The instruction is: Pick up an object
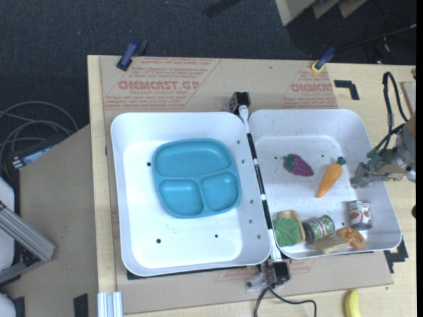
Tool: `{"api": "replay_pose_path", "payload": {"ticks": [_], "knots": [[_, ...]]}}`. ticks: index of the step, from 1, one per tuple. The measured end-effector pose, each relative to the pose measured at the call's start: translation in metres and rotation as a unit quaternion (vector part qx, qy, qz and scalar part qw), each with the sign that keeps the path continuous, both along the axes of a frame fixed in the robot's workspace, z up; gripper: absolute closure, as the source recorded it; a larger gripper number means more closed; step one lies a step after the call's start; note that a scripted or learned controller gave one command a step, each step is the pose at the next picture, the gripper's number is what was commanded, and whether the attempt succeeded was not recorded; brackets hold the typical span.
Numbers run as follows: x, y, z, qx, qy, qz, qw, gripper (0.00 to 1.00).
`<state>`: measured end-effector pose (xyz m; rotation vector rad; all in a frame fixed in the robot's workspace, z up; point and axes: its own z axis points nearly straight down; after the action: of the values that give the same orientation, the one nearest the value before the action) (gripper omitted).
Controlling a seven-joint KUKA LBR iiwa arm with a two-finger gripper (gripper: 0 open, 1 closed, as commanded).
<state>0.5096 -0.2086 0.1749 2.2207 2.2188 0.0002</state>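
Note:
The right white bin point(310, 121) holds several small objects. A purple grape bunch point(299, 165) lies near its middle, and an orange carrot point(330, 178) lies just right of it. Along the front wall sit a green leafy toy point(287, 231), a green-labelled can point(319, 228), a tan and orange piece point(344, 240) and a small red and white can point(359, 214). My gripper point(378, 170) hovers at the bin's right rim, right of the carrot and above the red and white can. Nothing shows in its grasp.
The left white bin point(132, 197) carries a blue divided plate point(196, 177). Black clips point(240, 102) join the bins at the back and front. Cables point(395, 101) hang at the far right. A yellow banana tip point(353, 304) lies on the bench in front.

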Motion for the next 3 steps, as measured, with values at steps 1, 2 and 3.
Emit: {"api": "replay_pose_path", "payload": {"ticks": [1, 2, 3], "knots": [[0.104, -0.005, 0.014, 0.0006, 0.000, 0.001, 1.0000, 1.00], [0.104, -0.005, 0.013, 0.0002, 0.000, 0.001, 1.0000, 0.00], [0.099, 0.002, -0.091, 0.0010, 0.002, 0.001, 1.0000, 0.00]]}}
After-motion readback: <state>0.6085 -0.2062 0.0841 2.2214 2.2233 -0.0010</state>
